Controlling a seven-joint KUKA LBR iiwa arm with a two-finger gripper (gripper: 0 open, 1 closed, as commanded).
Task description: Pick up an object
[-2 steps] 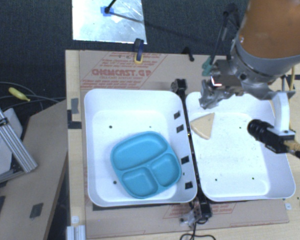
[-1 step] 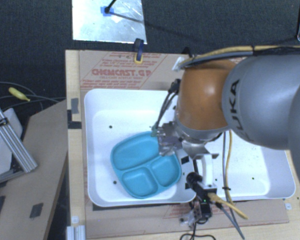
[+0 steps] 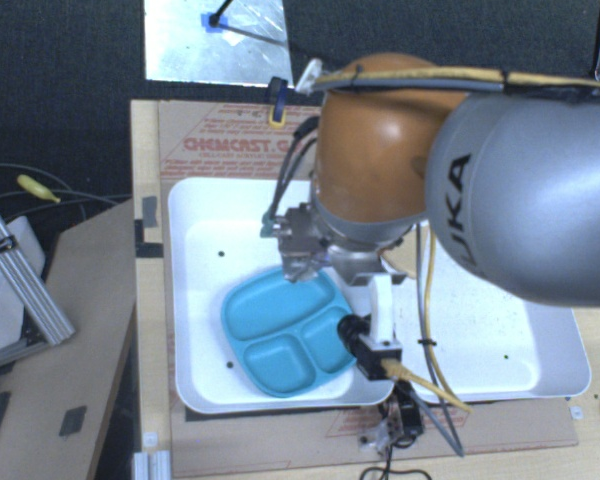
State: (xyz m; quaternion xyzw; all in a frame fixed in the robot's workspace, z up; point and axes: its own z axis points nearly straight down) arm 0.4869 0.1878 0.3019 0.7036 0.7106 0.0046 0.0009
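Dark cloth backs a bench bearing 2 shallow white bins, left bin (image 3: 195,268) and right bin (image 3: 540,368), on brown board. One blue divided tray (image 3: 280,333), with 3 compartments, lies flat in the left bin toward its near wall, likely the object to pick. Reaching from the right, the grey-and-orange arm (image 3: 460,178) hangs low over the tray's far right edge. Its bulk covers the gripper (image 3: 315,258), so any grasp or opening cannot be told.

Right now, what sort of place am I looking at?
Probably a robotics lab test bench: a big grey and orange arm reaches over shallow white bins, one holding a blue divided tray, with loose cables around.
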